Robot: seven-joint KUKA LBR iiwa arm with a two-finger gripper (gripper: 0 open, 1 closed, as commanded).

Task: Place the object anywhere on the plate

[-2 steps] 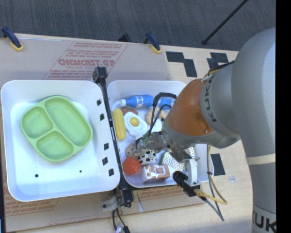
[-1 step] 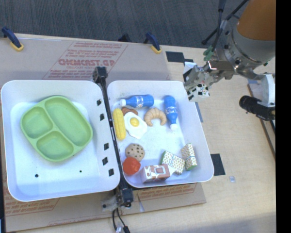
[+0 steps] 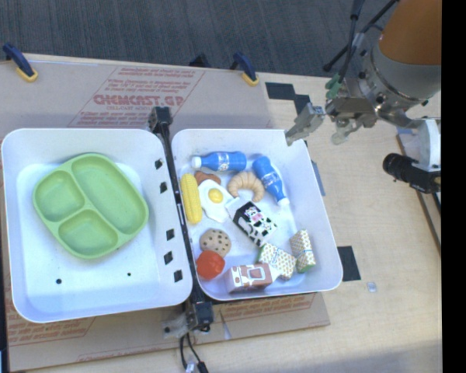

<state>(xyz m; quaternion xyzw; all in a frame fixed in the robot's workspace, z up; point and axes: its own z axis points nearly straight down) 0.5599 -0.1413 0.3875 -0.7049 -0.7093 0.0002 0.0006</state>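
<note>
Counter (image 3: 373, 208): we are viewing a pale wooden surface carrying two white bins side by side.

Left bin (image 3: 31, 286): it is holding the green plate (image 3: 89, 204), a three-compartment tray sitting toward the left of the frame with nothing on it.

Right bin (image 3: 318, 208): we are counting a crowd of small toy foods here. No object is singled out, so we are listing candidates: two blue bottles (image 3: 221, 162) at the top, a croissant (image 3: 246, 183) between them, a corn cob (image 3: 190, 198) along the left wall, a fried egg (image 3: 213, 196), a black-and-white cow-print carton (image 3: 254, 222) in the middle, a cookie (image 3: 215, 242), a tomato (image 3: 210, 265), a pink carton (image 3: 250, 277), and patterned wrapped pieces (image 3: 289, 256) at lower right.

Arm (image 3: 408, 29): it is entering from the upper right of the frame.

Gripper (image 3: 322, 123): it is hovering just past the right bin's upper right corner, fingers spread apart and pinching nothing.

Step in hand, as we are judging it: the approach before any pick. The next move is calling for a descent into the right bin onto one piece, a firm close, then a carry across the divider to the plate.
</note>
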